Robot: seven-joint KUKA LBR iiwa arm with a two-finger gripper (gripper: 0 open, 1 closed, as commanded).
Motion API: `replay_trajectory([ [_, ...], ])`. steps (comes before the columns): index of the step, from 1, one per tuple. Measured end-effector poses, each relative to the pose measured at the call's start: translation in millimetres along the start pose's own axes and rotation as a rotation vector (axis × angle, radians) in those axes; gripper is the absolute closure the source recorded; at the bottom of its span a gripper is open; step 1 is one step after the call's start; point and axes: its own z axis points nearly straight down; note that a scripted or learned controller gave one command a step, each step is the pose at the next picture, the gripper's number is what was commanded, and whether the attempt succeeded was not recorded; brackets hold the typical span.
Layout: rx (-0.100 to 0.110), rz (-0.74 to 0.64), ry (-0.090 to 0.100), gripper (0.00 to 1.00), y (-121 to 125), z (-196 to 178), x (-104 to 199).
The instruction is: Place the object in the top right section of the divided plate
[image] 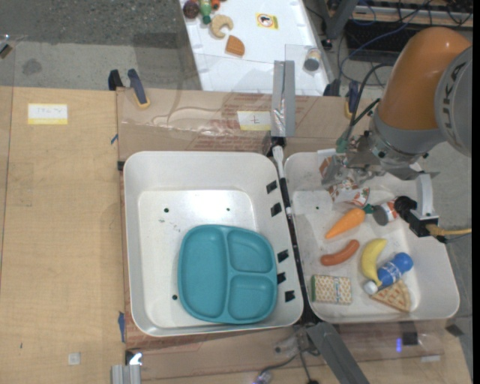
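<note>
As my gripper (351, 174) hung over the right bin (450, 300), its grasp state unreadable, the nearest object was the carrot (346, 222): seemingly light, stiff, smooth; take its thick middle. The divided plate (227, 274) lay left.

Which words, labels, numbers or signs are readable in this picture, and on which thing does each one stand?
"UK": partial lettering on the grey arm, cut by the edge.
Yellowish label on the bench: too blurred to read.
White label on the cardboard: mark unreadable.
Yellow sign on the far white surface: too small to read.
</note>
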Motion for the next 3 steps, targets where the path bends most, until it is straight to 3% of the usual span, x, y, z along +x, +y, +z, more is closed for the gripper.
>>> replay_trajectory([
  [1,0.004,0.116,0.002,1.00,-53,20,68],
  [3,0.003,-0.142,0.002,1.00,-141,20,144],
])
